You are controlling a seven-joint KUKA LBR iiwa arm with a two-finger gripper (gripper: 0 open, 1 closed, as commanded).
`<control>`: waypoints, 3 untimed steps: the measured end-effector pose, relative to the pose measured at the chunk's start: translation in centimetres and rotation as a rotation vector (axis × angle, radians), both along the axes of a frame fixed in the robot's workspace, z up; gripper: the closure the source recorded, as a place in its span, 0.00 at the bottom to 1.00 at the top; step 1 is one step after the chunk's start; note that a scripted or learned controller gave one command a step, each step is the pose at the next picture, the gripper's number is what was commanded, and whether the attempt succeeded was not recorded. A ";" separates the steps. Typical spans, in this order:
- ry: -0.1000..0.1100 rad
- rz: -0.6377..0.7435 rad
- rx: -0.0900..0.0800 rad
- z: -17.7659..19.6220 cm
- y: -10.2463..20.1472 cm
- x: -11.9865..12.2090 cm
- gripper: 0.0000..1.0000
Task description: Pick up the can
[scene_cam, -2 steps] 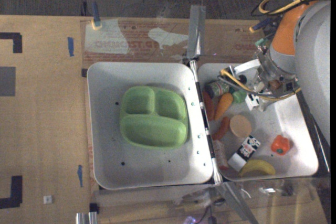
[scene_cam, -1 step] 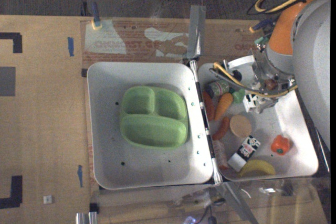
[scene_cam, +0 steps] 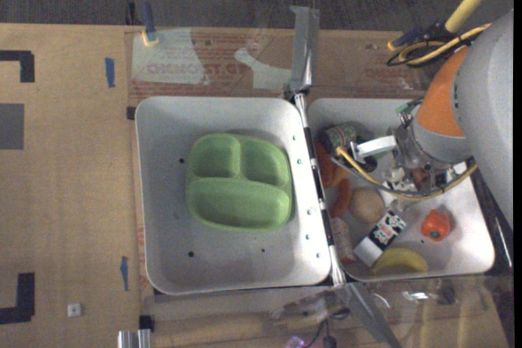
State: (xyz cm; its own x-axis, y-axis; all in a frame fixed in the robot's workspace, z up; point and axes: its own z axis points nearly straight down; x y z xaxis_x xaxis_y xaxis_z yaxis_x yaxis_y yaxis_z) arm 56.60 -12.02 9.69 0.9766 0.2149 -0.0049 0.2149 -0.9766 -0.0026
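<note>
So the arm (scene_cam: 469, 106) was hovering over the right bin (scene_cam: 473, 257), gripper (scene_cam: 405, 175) down among the clutter. Can (scene_cam: 342, 134) lay at the bin's far-left corner, probably untouched. Couldn't tell the gripper's state. Next move needed shifting left onto it.

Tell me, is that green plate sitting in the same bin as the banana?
No, the green plate lies alone in the left bin, while the banana lies in the right bin among other items.
</note>
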 end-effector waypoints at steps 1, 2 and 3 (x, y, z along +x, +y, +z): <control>-0.001 0.058 -0.002 27.1 5.9 6.8 1.00; 0.004 -0.014 0.000 13.4 3.7 5.2 1.00; 0.004 0.022 0.000 8.3 7.4 6.2 1.00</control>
State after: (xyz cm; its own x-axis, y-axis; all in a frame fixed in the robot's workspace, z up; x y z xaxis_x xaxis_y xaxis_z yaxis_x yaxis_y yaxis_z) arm 62.83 -4.61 17.95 0.9717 0.2362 -0.0090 0.2361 -0.9717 -0.0033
